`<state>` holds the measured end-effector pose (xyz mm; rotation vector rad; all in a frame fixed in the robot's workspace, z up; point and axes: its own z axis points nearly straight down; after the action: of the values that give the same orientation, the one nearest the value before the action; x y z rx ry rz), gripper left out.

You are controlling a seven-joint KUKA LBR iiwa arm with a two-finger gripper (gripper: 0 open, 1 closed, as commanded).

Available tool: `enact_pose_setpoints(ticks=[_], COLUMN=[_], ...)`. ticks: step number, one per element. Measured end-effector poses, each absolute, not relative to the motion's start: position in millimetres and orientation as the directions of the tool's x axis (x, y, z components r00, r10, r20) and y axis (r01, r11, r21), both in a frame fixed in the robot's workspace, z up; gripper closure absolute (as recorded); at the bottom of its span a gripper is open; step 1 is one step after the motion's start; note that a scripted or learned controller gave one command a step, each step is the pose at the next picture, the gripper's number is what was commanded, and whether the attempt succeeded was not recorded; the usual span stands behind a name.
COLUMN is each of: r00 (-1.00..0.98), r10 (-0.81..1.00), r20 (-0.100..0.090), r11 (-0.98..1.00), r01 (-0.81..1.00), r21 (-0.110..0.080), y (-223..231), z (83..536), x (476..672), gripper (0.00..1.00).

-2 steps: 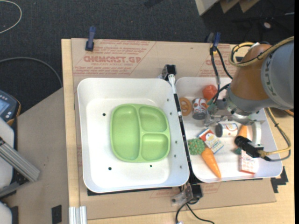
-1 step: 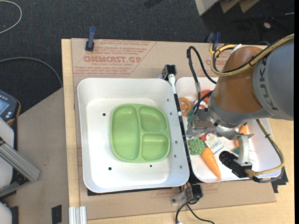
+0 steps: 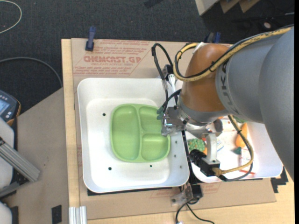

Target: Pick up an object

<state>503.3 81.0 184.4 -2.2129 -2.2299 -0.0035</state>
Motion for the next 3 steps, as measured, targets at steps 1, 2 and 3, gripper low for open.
enact_pose_setpoints(ticks=[1,2,3], r00=[-0.007,0.004,0.001], r10=[1.000,1.000,1.000], r20=[0.001,-0.008,0.004], r11=[0.007,-0.004,-0.001], r01=[1.000,1.000,1.000], r21=[-0.007,0.005,0.014], y=[152.5,192.1,154.8], z=[116.1,102.9,281.5], x=[476.3,481.1,481.2], gripper=[1.00,1.00,1.00])
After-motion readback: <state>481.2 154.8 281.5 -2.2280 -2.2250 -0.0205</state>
